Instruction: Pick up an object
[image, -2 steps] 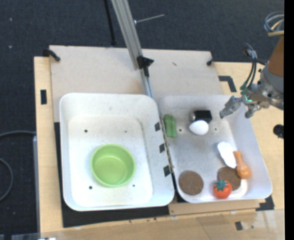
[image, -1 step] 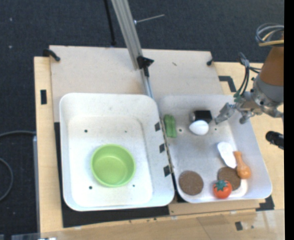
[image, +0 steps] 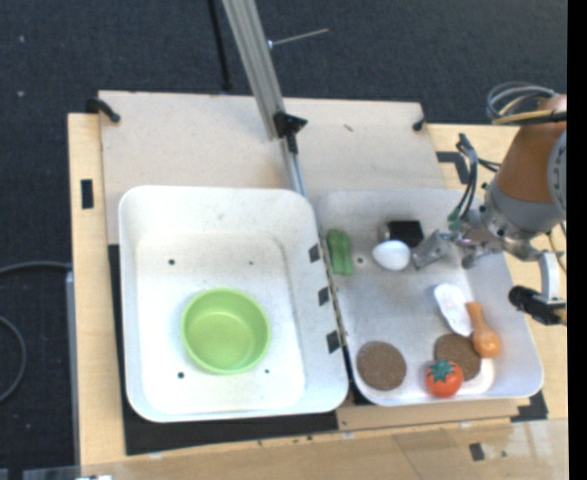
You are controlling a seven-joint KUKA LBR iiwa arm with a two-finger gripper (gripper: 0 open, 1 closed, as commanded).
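While the gripper [image: 435,249] hangs low in the right bin [image: 413,208], finger state unclear, white egg [image: 392,256] just left.

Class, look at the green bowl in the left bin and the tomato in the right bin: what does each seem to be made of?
The green bowl looks like moulded plastic with a smooth, slightly matte finish: one even lime colour and a thin, even rim. The tomato looks like a toy, probably plastic or rubber: flat red with a green top and a faint sheen. The view is too coarse to be sure.
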